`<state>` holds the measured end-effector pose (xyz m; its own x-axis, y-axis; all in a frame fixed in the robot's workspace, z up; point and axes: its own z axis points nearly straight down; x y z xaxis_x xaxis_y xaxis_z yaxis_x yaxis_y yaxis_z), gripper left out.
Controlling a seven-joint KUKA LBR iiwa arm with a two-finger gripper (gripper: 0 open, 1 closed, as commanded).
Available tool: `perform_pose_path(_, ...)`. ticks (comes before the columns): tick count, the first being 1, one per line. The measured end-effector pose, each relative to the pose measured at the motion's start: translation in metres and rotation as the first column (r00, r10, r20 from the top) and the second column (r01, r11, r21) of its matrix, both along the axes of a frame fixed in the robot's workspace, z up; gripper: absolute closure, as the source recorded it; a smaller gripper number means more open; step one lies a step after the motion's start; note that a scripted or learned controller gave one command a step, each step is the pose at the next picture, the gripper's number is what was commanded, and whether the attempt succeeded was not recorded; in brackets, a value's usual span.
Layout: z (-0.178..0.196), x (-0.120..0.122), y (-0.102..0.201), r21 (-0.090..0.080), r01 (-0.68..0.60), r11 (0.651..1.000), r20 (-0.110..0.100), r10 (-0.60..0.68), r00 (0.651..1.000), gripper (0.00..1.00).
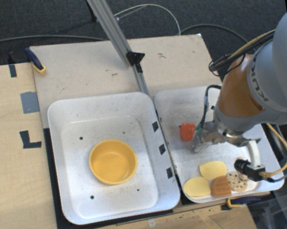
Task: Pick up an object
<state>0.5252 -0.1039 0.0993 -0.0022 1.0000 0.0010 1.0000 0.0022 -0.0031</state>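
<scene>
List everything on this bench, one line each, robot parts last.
left bin: 1, white, left half of the bench
right bin: 1, white, beside the left bin
bowl: 1, yellow, in the left bin
small orange-red object: 1, in the right bin, beside the gripper
flat yellow pieces: 2, near edge of the right bin
brown piece: 1, next to the yellow pieces
speckled pale piece: 1, beside the brown piece
clamp: 1, blue and yellow, far left of the bench
arm: 1, grey with an orange band, from the right
gripper: 1, over the right bin

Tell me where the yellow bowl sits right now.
The yellow bowl sits alone near the middle of the left bin, across the divide from the small orange-red object in the right bin.
</scene>
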Motion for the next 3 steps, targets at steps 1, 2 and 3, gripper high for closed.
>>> perform_pose_path(1,0.042,0.001,-0.004,-0.001,0.002,1.000,0.005,-0.002,1.000,1.00)
perform_pose_path(2,0.103,0.007,-0.008,-0.002,0.001,1.000,0.008,-0.001,1.000,1.00)
perform_pose_path(3,0.156,0.008,-0.008,-0.002,0.000,1.000,0.008,0.000,1.000,1.00)
